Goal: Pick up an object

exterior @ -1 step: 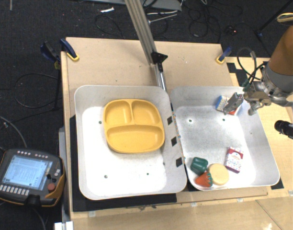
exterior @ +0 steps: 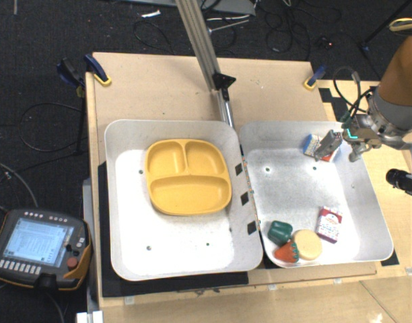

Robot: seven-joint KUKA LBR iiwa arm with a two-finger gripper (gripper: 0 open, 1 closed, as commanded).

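Camera view: pincer (exterior: 341,146) hovers in right bin (exterior: 367,200), fingers apart, beside a small blue-grey object (exterior: 313,143). Red carton (exterior: 329,225), green, yellow and red-orange pieces lie near front edge.

My right bin (exterior: 287,187) lies bare across its middle. At five o'clock a green piece (exterior: 280,231), a yellow round (exterior: 308,244) and a small red box (exterior: 329,225) crowd together; at one o'clock a blue-and-silver item (exterior: 314,144) sits near the rim.

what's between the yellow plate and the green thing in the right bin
Bare left-bin floor, then the two bins' meeting rims, before the green object, in the camera view.
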